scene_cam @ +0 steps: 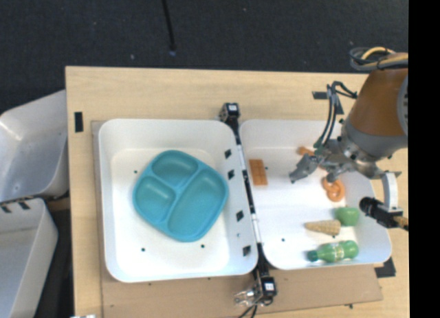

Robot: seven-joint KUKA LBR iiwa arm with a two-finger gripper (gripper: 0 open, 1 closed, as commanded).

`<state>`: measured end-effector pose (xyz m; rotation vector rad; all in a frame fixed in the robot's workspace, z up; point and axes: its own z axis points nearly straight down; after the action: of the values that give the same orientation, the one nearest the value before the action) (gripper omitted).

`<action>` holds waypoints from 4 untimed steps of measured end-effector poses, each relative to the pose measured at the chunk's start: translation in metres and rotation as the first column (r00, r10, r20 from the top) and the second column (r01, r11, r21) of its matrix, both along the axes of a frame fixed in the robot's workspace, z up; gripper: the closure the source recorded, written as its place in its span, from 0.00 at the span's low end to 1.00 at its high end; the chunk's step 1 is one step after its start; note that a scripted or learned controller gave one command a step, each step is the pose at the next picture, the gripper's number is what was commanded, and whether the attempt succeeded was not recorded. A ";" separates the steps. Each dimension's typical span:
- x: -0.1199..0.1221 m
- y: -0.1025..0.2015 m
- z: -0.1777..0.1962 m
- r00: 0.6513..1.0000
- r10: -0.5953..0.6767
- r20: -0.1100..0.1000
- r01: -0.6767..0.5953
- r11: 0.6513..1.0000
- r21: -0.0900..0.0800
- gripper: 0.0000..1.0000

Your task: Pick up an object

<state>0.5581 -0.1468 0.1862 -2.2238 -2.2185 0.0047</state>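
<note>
The claw hangs at right of frame over the right bin — whether clenched or released, I cannot tell. The orange ring just beneath looks light, stiff, slippery — best pinched across its rim.

Even, fairly bright overhead light falls on the bench; the two white bins look nearly washed out, with little surface detail. Shadows are faint and short. The dark floor across the top of the frame is dim. Overall focus is soft and slightly grainy.
</note>
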 end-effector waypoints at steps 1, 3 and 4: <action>0.001 -0.001 -0.042 1.000 -0.001 0.000 0.001 1.000 0.000 0.00; 0.012 -0.003 0.031 1.000 0.005 0.009 -0.005 1.000 0.000 1.00; 0.013 -0.004 0.069 1.000 0.006 0.007 -0.006 1.000 0.000 1.00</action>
<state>0.5709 -0.1511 0.2553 -2.2208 -2.2286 -0.0041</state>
